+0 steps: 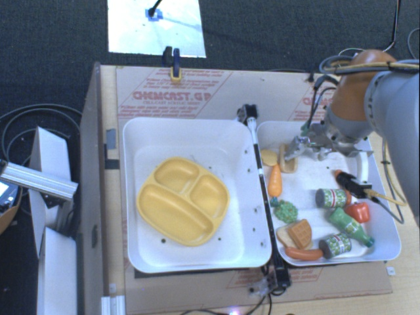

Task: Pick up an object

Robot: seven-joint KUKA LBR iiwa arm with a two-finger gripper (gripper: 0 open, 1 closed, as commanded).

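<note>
Two-finger gripper, finger spacing indiscernible, hovers at the right white bin's far-left; the upright orange plastic carrot lies just nearer.

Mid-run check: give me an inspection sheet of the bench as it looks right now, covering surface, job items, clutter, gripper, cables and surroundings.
Surface: two white bins side by side on a board; left bin, right bin.
Job's things: in the right bin, a carrot, broccoli, toast slice, sausage, two cans, green bottle, red pepper.
Clutter: yellow divided tray in the left bin.
Grippers: gripper low over the right bin's far left corner; grip state unclear.
Cables: dark cables along the arm; cable loop on the floor, left.
Surroundings: dark carpet, white sheet beyond the bench.
</note>
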